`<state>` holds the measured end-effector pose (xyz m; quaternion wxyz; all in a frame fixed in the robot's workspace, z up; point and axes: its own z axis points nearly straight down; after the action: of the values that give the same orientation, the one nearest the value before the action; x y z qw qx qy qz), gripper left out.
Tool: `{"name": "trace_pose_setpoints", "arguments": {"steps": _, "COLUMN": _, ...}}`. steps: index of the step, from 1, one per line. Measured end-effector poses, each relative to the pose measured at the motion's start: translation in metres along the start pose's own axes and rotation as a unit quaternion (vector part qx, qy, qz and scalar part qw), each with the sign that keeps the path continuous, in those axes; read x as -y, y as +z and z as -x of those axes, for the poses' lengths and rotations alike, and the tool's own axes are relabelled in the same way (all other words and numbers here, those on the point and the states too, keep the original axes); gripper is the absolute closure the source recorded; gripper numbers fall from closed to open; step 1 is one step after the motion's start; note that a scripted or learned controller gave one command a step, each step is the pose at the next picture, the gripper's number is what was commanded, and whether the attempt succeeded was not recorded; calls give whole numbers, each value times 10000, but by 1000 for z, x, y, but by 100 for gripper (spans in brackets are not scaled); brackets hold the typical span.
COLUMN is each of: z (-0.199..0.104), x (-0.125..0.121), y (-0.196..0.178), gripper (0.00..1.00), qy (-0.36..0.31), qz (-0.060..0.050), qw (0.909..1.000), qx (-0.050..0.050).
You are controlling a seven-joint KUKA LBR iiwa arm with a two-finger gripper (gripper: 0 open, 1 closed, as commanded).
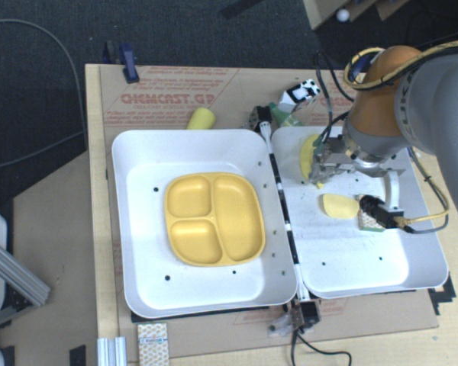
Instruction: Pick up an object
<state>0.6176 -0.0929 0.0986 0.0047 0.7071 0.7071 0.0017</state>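
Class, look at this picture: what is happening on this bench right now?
A grey robot arm with an orange band reaches in from the right over the right bin. Its hand hangs low near the bin's upper left corner, beside a yellow banana-like piece. A pale yellow object lies on the bin floor just below the hand. The left bin holds a yellow divided plate. Nothing can be seen in the hand's grasp yet.

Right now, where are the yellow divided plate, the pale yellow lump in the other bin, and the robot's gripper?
yellow divided plate (pixel 214 219): camera view, central ridge.
pale yellow lump (pixel 338 206): camera view, its top middle.
gripper (pixel 317 178): camera view, at the fingertips.
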Motion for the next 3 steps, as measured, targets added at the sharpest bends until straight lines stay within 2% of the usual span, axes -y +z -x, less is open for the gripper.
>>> {"name": "trace_pose_setpoints", "arguments": {"steps": 1, "z": 0, "x": 0, "y": 0, "gripper": 0, "qy": 1, "qz": -3, "qw": 10000, "qx": -1}}
{"name": "trace_pose_setpoints", "arguments": {"steps": 2, "z": 0, "x": -1, "y": -10, "gripper": 100, "qy": 2, "qz": 8, "qw": 10000, "qx": 0}}
{"name": "trace_pose_setpoints", "arguments": {"steps": 3, "z": 0, "x": 0, "y": -10, "gripper": 0, "qy": 2, "qz": 5, "qw": 10000, "qx": -1}}
